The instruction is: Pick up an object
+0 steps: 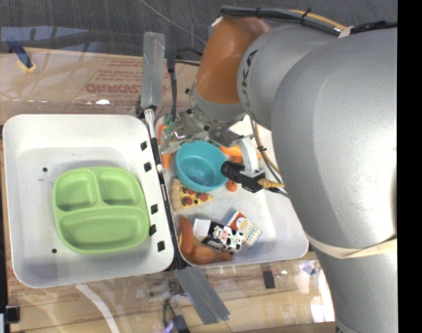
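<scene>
Gripper [197, 134], its grasp impossible to tell, hangs at the right bin's [287, 217] far edge, the teal bowl [200, 166] just beside it.

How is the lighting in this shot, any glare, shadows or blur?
Camera view: light is even and soft; the left white bin looks bright but keeps detail around the green divided plate. Glare streaks the clear plastic sheet behind it. The arm shades the right bin near the teal bowl. The small card is soft, its print unreadable.
</scene>
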`<move>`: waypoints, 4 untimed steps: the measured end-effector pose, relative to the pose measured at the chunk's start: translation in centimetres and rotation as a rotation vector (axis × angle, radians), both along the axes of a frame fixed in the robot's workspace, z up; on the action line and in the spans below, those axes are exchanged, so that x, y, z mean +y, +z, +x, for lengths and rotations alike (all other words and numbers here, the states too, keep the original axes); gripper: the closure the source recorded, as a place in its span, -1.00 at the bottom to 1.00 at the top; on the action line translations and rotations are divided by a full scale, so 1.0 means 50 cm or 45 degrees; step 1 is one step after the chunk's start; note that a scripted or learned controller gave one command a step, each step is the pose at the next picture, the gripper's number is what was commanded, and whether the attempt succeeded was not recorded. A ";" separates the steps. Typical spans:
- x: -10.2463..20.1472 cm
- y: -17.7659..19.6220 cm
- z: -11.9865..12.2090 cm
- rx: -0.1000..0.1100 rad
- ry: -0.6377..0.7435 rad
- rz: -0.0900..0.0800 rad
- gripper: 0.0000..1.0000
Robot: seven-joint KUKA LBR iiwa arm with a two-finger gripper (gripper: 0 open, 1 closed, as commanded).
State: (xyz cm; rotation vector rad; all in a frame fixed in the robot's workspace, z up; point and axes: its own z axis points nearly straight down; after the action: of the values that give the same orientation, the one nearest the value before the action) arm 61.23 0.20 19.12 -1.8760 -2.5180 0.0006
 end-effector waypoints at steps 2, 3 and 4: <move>-0.040 0.019 -0.154 0.009 -0.530 0.000 1.00; 0.004 0.187 -0.154 -0.007 -0.498 0.002 1.00; -0.001 0.086 -0.273 0.007 -0.778 -0.003 1.00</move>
State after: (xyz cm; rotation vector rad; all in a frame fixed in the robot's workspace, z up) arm 47.58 0.13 23.41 -2.5438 -1.8350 0.0079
